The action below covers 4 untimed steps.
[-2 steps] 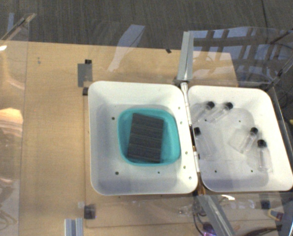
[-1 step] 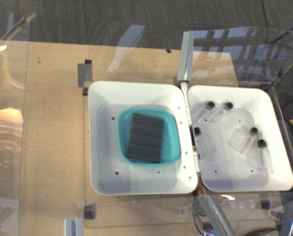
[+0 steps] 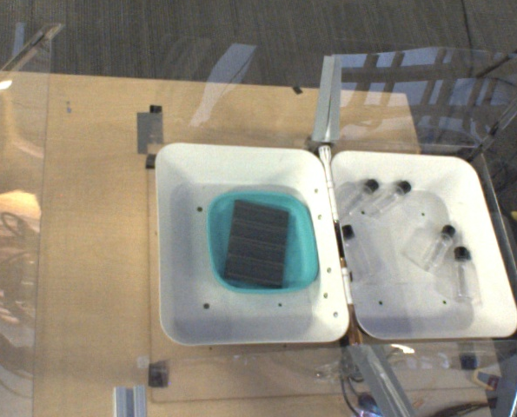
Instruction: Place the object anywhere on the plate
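Observation:
A teal square plate (image 3: 217,233) sits in the middle of the left white bin (image 3: 182,307). A dark grey ribbed rectangular block (image 3: 258,245) lies flat on the plate, inside its rim and turned slightly clockwise. Nothing touches the block or hangs over it.
The right white bin (image 3: 494,313) holds several clear vials with black caps, among them one at the top (image 3: 368,195) and one at the right (image 3: 460,272). A raised divider (image 3: 334,233) runs between the bins. Wooden bench top (image 3: 84,259) spreads to the left.

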{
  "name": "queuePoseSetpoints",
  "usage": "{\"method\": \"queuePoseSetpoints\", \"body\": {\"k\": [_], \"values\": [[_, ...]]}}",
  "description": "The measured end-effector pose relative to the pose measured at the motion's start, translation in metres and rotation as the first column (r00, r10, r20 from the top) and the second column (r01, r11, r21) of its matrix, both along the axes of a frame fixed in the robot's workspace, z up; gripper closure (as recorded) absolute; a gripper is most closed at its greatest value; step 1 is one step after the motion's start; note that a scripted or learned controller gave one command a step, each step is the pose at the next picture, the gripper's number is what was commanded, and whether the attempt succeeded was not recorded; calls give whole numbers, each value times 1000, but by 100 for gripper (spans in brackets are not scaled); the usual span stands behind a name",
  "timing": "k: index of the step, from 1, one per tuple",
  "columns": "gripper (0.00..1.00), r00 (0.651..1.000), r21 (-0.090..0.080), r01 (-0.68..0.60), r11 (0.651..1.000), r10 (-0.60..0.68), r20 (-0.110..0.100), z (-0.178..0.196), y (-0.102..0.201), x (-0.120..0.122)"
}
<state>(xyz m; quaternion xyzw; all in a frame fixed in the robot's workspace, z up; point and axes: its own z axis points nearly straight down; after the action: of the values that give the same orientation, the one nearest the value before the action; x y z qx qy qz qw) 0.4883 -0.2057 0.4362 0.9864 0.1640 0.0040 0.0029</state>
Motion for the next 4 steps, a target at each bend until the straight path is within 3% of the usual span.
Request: {"method": "queuePoseSetpoints", "body": {"k": [1, 4], "values": [[0, 993, 1, 121, 993, -121, 1, 0, 0, 0], [0, 993, 1, 119, 993, -119, 0, 0, 0, 0]]}}
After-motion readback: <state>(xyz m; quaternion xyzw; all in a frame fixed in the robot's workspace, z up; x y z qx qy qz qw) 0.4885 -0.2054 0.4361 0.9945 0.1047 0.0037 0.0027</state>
